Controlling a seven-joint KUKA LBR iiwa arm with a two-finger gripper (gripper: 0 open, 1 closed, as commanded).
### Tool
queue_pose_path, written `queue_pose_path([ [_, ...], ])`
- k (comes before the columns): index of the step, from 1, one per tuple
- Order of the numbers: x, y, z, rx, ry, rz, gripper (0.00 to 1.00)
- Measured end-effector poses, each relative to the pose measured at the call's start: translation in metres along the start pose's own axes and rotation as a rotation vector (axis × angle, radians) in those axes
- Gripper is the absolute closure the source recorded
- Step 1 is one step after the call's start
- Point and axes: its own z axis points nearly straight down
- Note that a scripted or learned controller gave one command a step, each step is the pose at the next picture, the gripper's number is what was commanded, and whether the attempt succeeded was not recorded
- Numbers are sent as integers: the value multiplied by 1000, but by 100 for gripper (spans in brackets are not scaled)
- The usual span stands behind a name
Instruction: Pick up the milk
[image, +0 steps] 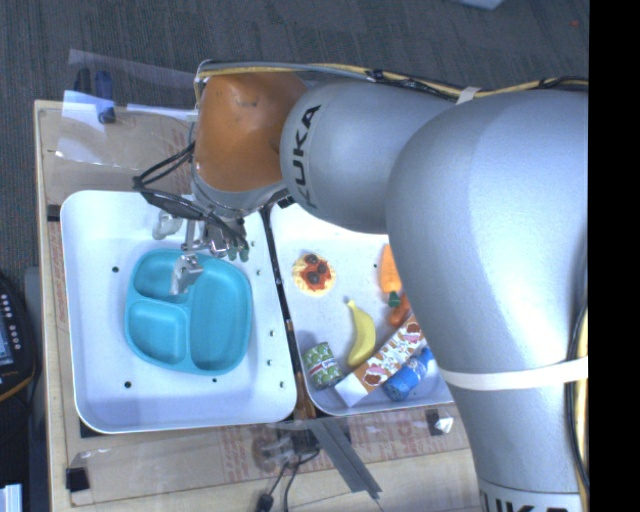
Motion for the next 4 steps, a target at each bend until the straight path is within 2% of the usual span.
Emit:
queue_pose_path([
  [1,-26,74,13,0,-7,-520,0],
  [2,-27,71,5,0,-8,-515,100],
  [3,-26,73,-172,1,-8,-272,100],
  [4,-26,73,-171,2,-6,-273,0],
])
